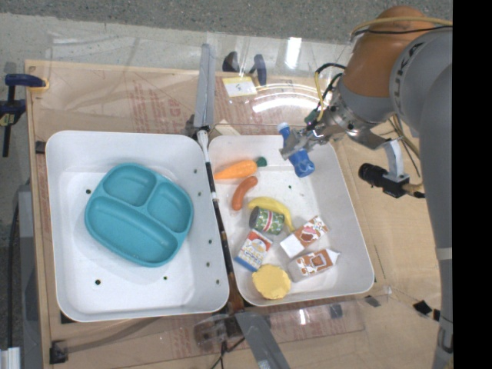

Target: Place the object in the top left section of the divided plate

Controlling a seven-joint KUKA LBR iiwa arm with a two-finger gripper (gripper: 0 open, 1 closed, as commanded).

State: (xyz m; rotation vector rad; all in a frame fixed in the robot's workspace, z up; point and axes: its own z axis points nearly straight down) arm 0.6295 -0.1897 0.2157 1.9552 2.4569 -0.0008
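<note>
none of the toy foods in the right bin (pixel 350 229) is singled out yet, so "the object" could be any of them; my guess is the carrot (pixel 234 170), lying near the bin's upper left corner with its green tip pointing right. it looks like hollow moulded plastic: light, stiff, smooth enough to skid under a pinch, not at all fragile. its tapered length suggests taking it across the thick middle, fingers square to the long axis, so it doesn't squirt out toward the thin end.

it is bright orange, slightly glossy, lying flat. just below it sits a small reddish sausage (pixel 244 191), then a yellow banana (pixel 270 205) curled over a dark can (pixel 267 221). lower down are three little cartons (pixel 301 238) and a round yellow biscuit (pixel 271 281).

the gripper (pixel 297 154), with blue pads, hangs over the bin's upper right part, well apart from the carrot. i see nothing between its fingers, but whether they are spread or pressed together i cannot tell from here.

the teal divided plate (pixel 138 214) rests in the left bin (pixel 61 283); its top left section is bare.
</note>
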